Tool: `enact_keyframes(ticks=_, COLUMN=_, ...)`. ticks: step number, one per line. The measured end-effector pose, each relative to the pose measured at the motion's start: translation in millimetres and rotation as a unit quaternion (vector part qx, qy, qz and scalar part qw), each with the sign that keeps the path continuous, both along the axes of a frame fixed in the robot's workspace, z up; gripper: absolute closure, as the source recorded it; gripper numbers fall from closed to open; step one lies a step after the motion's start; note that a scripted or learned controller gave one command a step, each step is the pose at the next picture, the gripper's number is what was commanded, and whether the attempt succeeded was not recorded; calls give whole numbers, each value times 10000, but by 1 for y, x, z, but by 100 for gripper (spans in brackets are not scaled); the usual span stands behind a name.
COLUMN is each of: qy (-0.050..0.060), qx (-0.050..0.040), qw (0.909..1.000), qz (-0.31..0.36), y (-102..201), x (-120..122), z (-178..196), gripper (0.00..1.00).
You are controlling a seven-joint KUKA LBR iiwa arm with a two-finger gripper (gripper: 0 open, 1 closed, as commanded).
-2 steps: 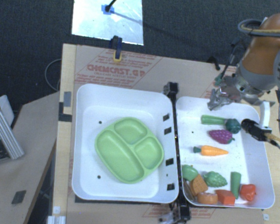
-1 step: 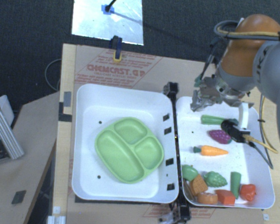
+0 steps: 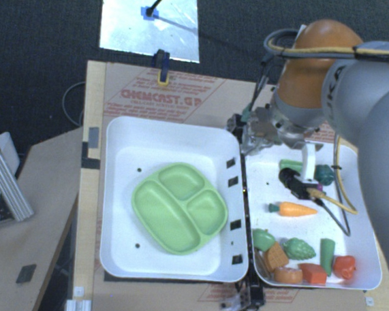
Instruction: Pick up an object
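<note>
The grey arm (image 3: 374,100) is looming nearest the lens at the right. It is holding the gripper (image 3: 257,133) above the far end of the wall between the two bins. From this angle you cannot tell whether the gripper is open or closed, and no object is seen held in it.

The carrot (image 3: 292,209) is lying on its side on bare floor in the middle of the right bin (image 3: 263,189), with its tip pointing right. It is sitting apart from its neighbours, so it is probably the best target. The descent should be straight down, closing across the carrot's thick end rather than along its length.

Toy foods are crowding the near end of the bin: a leafy green piece (image 3: 300,248), a green cylinder (image 3: 326,251) and a red piece (image 3: 344,265), with others touching them. A grasp there is likely to catch two items. A teal piece (image 3: 325,174) is lying beyond the carrot. The green plate (image 3: 179,208) is sitting in the left bin (image 3: 134,145), well clear.
</note>
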State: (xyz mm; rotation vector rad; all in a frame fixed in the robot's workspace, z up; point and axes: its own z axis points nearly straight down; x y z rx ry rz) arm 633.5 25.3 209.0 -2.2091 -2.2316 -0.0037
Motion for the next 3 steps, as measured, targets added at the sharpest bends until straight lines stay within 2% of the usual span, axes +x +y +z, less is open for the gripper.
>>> enact_keyframes(ticks=1, qy=-13, qx=2, qw=10000, qz=0, y=54, x=-1, z=20, gripper=100)
enact_keyframes(ticks=2, qy=-2, qx=-7, qw=10000, qz=-13, y=79, x=-5, z=23, gripper=100)
enact_keyframes(ticks=3, qy=-1, qx=-9, qw=10000, qz=-17, y=83, x=-6, z=25, gripper=100)
